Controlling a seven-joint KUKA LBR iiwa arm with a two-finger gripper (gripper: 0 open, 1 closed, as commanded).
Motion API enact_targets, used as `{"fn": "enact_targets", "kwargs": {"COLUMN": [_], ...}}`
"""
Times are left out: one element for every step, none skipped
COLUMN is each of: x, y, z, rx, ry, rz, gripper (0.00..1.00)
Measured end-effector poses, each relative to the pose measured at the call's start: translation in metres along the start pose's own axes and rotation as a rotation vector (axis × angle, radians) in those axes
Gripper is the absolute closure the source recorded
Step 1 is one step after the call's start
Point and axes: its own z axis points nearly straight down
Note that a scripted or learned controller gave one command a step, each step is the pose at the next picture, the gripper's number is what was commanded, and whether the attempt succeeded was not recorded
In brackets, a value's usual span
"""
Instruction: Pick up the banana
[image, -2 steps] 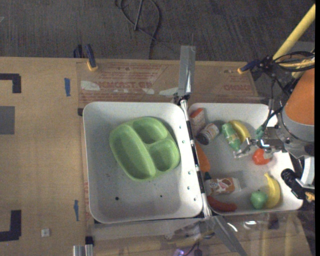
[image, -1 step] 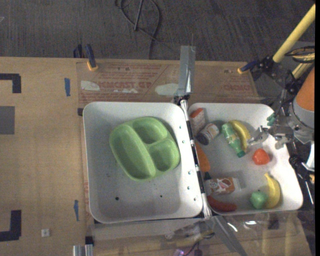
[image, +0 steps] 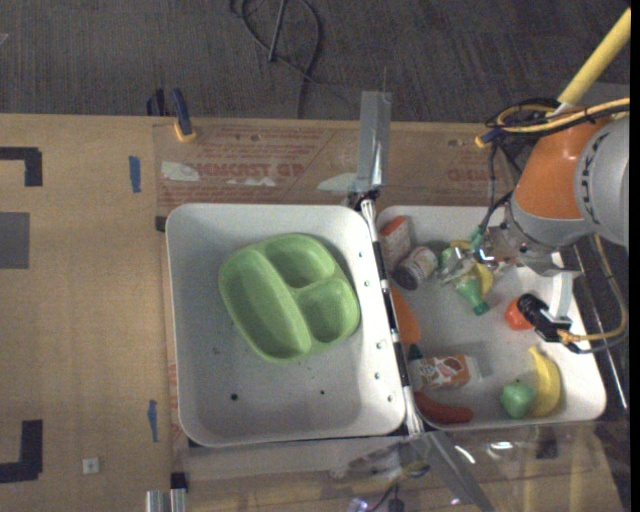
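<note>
From the fixed camera above the counter (image: 80, 300), two shallow white bins sit side by side. The left bin (image: 200, 400) holds a green divided plate (image: 290, 295) near its centre. The right bin (image: 590, 400) is crowded with small items.

The banana (image: 546, 378) lies at about four o'clock in the right bin, curved, just beside a green apple (image: 516, 399) and touching or nearly touching it. A small carton (image: 445, 371) lies at six o'clock, a red pepper-like piece (image: 445, 411) just below it, and a can (image: 418, 267) at ten o'clock.

My arm comes in from three o'clock, its orange band (image: 555, 185) over the bin's upper right. My gripper (image: 470, 262) hangs over the bin's upper middle, near a green bottle-like toy (image: 472, 293); I cannot tell how it is set.

As I judge it, the pick has not been made: the banana rests in the bin, well apart from my gripper, toward five o'clock. Reaching, closing and lifting all remain.
</note>
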Motion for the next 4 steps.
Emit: {"fn": "enact_targets", "kwargs": {"x": [-0.001,-0.014,-0.055,-0.055], "y": [0.001,0.043,0.038,0.039], "z": [-0.012,-0.187,-0.13,-0.142], "rx": [-0.002,0.005,0.008,0.004], "ry": [-0.001,0.0,0.002,-0.001], "rz": [0.001,0.22,0.057,0.054], "gripper": [1.0,1.0,1.0,1.0]}}
